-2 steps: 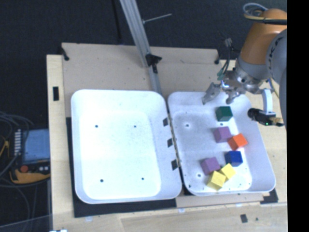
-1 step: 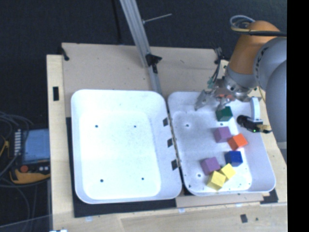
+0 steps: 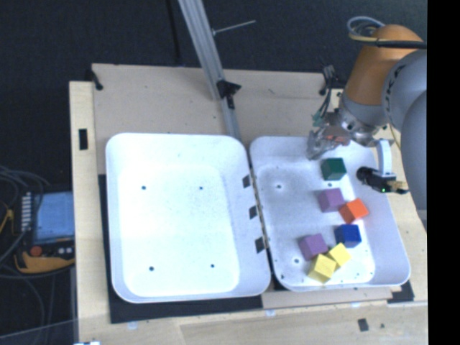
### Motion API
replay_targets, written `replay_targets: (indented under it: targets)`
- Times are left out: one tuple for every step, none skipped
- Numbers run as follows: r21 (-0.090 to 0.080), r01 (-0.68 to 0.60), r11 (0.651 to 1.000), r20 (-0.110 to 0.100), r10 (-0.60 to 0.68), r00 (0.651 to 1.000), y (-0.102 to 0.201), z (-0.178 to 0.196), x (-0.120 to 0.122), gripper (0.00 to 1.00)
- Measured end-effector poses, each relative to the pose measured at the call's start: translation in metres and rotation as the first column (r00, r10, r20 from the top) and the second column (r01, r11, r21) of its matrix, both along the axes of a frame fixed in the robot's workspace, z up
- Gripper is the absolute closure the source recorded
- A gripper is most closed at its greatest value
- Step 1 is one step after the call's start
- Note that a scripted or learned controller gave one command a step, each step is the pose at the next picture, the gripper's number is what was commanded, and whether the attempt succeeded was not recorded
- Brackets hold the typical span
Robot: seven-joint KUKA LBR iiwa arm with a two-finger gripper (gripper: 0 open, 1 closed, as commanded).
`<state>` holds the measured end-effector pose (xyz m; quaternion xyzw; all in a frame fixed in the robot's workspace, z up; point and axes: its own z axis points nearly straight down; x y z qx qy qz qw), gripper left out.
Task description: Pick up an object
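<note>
The right bin (image 3: 287,192) holds several small blocks. A green block (image 3: 333,168) lies near its back edge, with a purple block (image 3: 330,199) and an orange block (image 3: 353,210) in front of it. Further forward sit a blue block (image 3: 348,234), a second purple block (image 3: 313,246) and two yellow blocks (image 3: 329,261). My gripper (image 3: 321,145) hangs over the back of the right bin, just behind and left of the green block. Nothing shows between its fingers.
The left bin (image 3: 176,214) sits beside the right one, their rims joined by small black clips (image 3: 253,210). A slanted metal rail (image 3: 208,56) rises behind the bins. A black part (image 3: 374,178) sticks out by the right bin's right rim.
</note>
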<state>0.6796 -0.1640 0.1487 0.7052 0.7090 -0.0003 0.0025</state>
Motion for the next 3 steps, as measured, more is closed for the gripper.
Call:
replay_targets:
  targets:
    - [0.002,0.005,1.000,0.003,-0.005,1.000,-0.004,0.045,-0.001,1.00]
    - [0.001,0.004,1.000,0.004,-0.004,1.000,-0.010,0.095,-0.005,1.00]
    - [0.001,0.002,1.000,0.004,-0.003,1.000,-0.012,0.138,-0.004,1.00]
